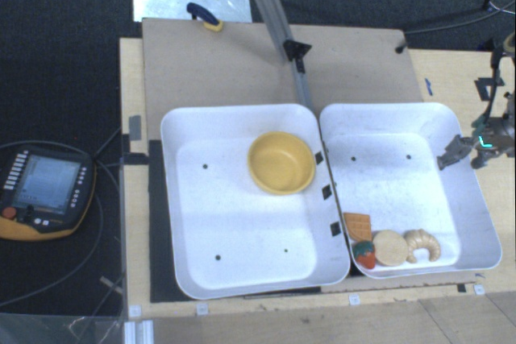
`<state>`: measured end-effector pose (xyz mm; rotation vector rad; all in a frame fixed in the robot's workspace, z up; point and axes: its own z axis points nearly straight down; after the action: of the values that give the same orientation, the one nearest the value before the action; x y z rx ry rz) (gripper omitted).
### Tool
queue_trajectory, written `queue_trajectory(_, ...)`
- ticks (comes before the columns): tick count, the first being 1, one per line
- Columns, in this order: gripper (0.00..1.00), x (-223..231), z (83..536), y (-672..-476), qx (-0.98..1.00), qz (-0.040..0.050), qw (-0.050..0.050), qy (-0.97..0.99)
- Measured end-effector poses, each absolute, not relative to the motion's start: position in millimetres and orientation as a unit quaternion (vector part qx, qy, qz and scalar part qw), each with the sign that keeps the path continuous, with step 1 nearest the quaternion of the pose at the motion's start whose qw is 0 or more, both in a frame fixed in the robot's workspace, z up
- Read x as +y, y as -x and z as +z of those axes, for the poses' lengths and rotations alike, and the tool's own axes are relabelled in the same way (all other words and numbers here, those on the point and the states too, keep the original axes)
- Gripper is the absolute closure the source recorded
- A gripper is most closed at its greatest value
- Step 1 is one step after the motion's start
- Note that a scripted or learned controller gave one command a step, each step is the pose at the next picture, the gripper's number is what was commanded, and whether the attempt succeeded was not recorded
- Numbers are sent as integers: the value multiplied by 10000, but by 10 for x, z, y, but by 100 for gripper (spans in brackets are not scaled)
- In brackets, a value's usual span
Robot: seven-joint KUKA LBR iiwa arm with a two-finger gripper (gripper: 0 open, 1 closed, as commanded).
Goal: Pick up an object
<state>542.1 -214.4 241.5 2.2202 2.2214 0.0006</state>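
Observation:
In the right bin (403,121) several small food items lie along the near edge: a square orange cracker (358,225), a red strawberry (365,253), a round pale bun (390,247) and a tan croissant (424,245). A yellow bowl (280,162) sits upright in the far middle of the left bin (201,254). My gripper (465,156) hangs over the right rim of the right bin, well behind and to the right of the food. It is open, with nothing between its fingers.
A metal pole (270,4) slants across the brown board behind the bins, ending in a black clamp (295,51). A teach pendant (42,189) lies on the floor at the left. A yellow-and-blue clip (205,16) rests at the board's far edge.

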Motion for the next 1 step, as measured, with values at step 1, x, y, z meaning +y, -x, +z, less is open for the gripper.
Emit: queue_trajectory(1, 0, -2144, 2415, -5421, 7073, 2, 4, -7069)
